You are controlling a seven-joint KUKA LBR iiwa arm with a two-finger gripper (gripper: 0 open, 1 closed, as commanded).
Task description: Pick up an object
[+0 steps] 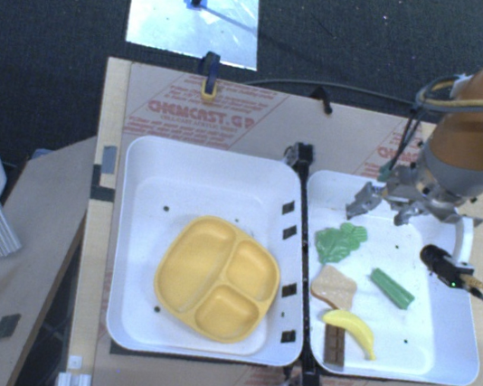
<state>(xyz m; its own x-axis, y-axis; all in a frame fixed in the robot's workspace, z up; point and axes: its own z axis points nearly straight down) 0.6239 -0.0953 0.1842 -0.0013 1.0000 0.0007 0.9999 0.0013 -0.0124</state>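
**Arm poised over the far part of the right bin, nothing gripped**

Two shallow white bins are set side by side on a bench. The left bin (141, 217) is occupied by a yellow divided plate (218, 278) with three compartments, which is placed toward the bin's near right part.

In the right bin (444, 354) several small objects are gathered on its left half. A green leafy piece (340, 242) is seen farthest from the camera among them. Just nearer than it, a tan slice of bread (335, 287) is laid flat. A yellow banana (352, 330) is found nearer still, just beside the bread, and a brown bar (334, 345) is placed against the banana's near side, close to the bin's near wall. A green stick (391, 288) is laid at a slant to the right of the bread, apart from the other pieces.

The grey arm with its orange band (476, 108) is reached in from the right, over the far right corner of the right bin. The gripper (384, 207) is held above the far part of that bin, just beyond the leafy piece. Its two fingers are spread apart, and nothing is seen between them. No object is touched by the fingers (361, 201).
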